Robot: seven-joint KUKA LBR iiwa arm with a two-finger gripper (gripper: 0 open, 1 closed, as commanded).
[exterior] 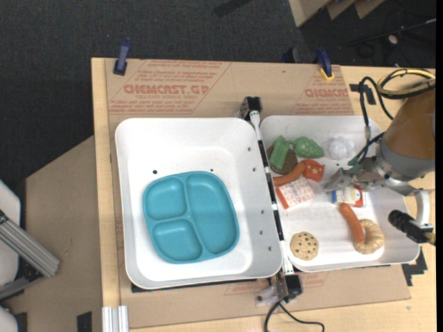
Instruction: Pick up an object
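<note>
Objects for picking lie in the right bin (387, 256), in the right half of the frame: a green item (282, 153) and a second green piece (307, 146) at the upper left of the bin, a red-and-white packet (295, 194) below them, a cookie (304, 245) at the lower left, a sausage (350, 222) and a ring-shaped pastry (372, 237) at the lower right, and a clear crumpled item (339, 146) near the top. The left bin (138, 144) holds a teal divided plate (191, 215).

The gripper (348, 180) sits low in the right bin, right of centre, above or touching a small white-and-red item (353, 196); contact cannot be confirmed. Finger spacing cannot be read from this view: the metal parts are small and blurred, and nothing shows plainly between them.

Judged step: approach or grasp attempt, with no lift made. The next move calls for centring the gripper over one item, keeping clear of the sausage just below, closing, then raising straight up to confirm that the item comes along.
</note>
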